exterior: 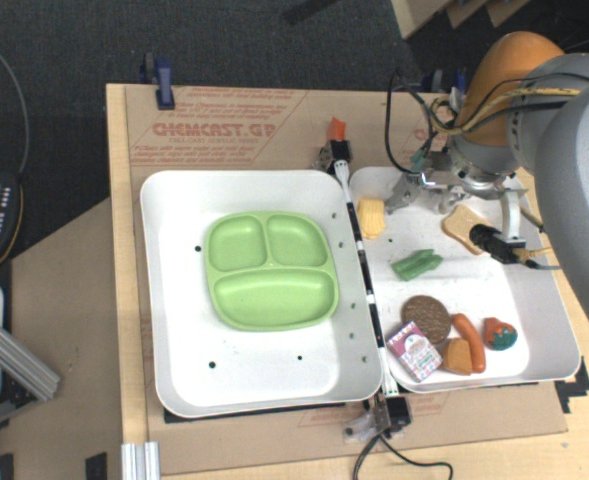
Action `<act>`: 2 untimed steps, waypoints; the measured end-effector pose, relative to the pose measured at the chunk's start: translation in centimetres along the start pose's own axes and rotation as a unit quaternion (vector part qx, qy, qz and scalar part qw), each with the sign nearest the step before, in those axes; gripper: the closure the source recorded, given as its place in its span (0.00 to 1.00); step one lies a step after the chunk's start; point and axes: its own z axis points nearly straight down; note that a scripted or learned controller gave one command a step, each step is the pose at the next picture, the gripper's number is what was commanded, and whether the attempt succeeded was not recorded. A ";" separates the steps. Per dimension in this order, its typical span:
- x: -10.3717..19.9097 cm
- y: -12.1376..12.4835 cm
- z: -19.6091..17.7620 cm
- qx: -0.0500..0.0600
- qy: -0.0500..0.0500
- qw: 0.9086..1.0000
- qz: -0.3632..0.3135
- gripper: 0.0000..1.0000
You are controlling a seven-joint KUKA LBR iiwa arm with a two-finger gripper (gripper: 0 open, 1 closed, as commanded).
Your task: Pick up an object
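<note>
The grey arm (564, 148) reaches over the right-hand bin (539, 303), with its gripper (454, 193) low at that bin's far end. The left-hand bin (174, 318), well off to the gripper's side, carries a green divided plate (271, 270). Just in front of the gripper, toward the camera, lies a tan slice of bread (460, 228), perhaps touching it; the view is too cluttered there to be sure. Further toward the camera sit a brown cookie (427, 316), a pink packet (415, 352), a pea pod (416, 263), an orange sausage (470, 336) and a red fruit (500, 334). A yellow piece (371, 218) lies beside the gripper, toward the plate. Whether the gripper is wide or narrow I cannot tell. Nothing looks lifted, so the pick seems not yet done, and the bread is the likeliest target.
</note>
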 end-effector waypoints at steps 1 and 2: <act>3.0 -7.2 0.1 0.007 0.002 1.000 0.002 0.00; -1.0 -5.0 0.0 0.002 0.000 1.000 0.003 0.00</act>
